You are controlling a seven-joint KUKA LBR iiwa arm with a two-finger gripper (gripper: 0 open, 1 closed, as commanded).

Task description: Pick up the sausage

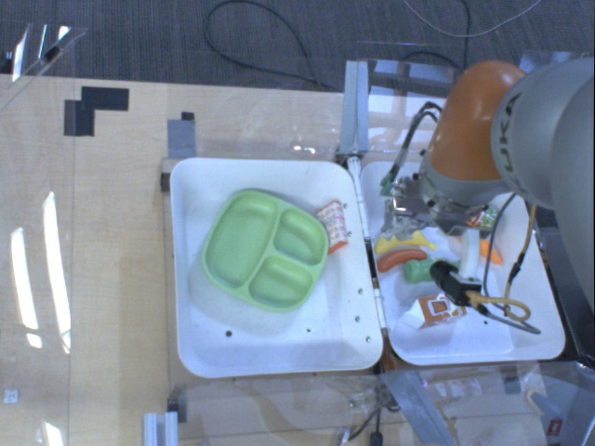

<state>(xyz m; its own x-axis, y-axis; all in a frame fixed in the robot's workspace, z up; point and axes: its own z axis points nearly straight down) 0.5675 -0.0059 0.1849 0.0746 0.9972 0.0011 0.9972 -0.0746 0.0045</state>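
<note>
dark lettering on the arm (550,128) (cut off, unreadable).

The arm (548,128) is a thick, rounded grey casing with dark lettering partly visible on its side. An orange band (474,119), domed and glossy, sits above the wrist. Below it a grey collar meets a cluttered metal gripper (402,207), with thin black cables (409,137) looping down the wrist's side and another cable (521,240) trailing lower right.
</note>
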